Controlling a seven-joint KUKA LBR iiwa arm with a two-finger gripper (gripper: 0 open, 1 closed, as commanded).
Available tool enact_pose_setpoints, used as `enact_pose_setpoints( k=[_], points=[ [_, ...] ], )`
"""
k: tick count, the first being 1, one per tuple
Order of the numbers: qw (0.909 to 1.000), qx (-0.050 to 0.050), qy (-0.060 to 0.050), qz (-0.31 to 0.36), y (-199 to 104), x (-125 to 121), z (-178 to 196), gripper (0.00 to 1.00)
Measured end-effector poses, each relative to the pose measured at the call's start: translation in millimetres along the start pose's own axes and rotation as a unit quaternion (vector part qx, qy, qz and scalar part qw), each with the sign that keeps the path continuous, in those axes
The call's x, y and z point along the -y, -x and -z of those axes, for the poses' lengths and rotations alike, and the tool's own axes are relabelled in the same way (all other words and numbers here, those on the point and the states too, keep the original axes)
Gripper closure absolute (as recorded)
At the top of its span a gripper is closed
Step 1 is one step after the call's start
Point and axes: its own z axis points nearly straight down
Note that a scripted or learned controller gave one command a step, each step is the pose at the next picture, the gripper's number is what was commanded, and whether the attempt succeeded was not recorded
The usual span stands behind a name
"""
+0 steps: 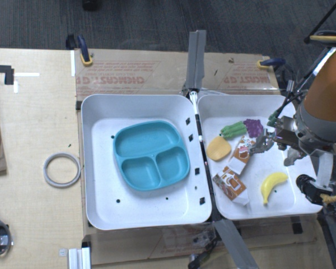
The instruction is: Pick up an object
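Light fell evenly and brightly from overhead, leaving only soft, short shadows. The white bins [95,167] were nearly washed out along their rims, with mild glare. Detail was slightly soft and grainy throughout, and the arm [325,100] at the right edge looked blurred.

- The arm [323,102] enters from the right edge, its orange band uppermost in view.
- The wrist angles leftward and downward.
- The gripper [264,143] points left, at a low height.
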Motion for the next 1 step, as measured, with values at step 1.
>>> enact_pose_setpoints(
  k=[1],
  points=[
    [0.9879, 0.000, -0.001, -0.155, -16.6, -113.5, -85.5, 0.00]
  ],
)
